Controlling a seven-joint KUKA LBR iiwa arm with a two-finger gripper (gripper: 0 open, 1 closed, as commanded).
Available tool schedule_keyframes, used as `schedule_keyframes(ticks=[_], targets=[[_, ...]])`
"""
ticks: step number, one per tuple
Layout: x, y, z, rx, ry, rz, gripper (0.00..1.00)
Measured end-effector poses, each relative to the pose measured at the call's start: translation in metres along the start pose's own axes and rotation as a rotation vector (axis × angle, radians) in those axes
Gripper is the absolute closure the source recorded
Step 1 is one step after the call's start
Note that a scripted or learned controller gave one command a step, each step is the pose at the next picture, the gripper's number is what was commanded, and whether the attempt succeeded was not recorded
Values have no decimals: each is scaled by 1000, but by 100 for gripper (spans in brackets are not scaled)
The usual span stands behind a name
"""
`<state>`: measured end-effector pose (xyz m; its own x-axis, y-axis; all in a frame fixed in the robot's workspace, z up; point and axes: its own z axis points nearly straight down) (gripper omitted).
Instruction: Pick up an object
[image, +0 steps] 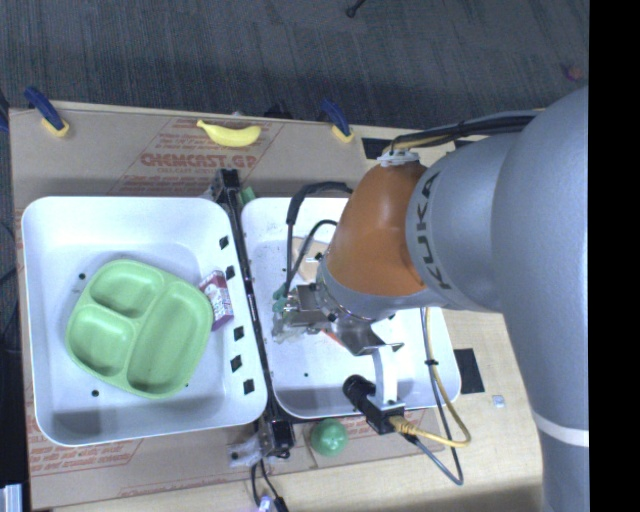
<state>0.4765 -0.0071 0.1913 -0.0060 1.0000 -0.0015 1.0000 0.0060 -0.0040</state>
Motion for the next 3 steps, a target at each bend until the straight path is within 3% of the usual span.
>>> schedule_keyframes(ticks=[1,2,3], targets=[[-51,-1,-15,-2,1,2,100],[-51,-1,-15,-3,1,1,0],[-65,69,0,-2,2,1,0]])
